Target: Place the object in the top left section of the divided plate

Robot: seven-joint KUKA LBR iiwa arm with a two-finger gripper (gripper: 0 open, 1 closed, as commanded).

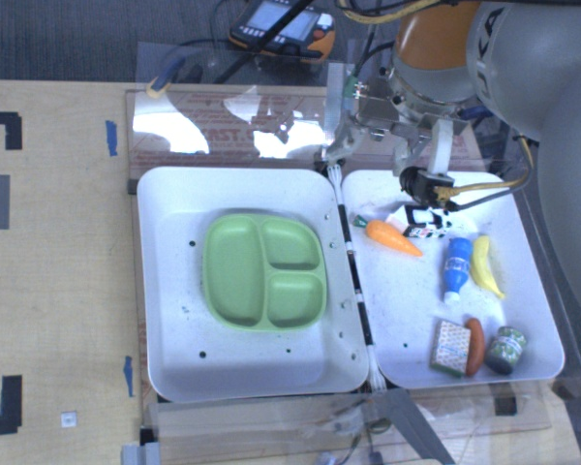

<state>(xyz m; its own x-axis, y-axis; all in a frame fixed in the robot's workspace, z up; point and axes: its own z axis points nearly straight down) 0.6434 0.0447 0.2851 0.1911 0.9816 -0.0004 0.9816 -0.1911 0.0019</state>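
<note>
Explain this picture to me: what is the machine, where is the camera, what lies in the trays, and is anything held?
One camera is fixed above the bench, looking down at a slant. The grey machine with the orange band is a robot arm, reaching in from the right. Its pincer hangs over the far edge where two white bins meet; I see nothing held in it. The left bin holds a green divided plate. The right bin holds a carrot, a blue bottle, a banana, a sausage, a patterned box and a dark round item.
</note>
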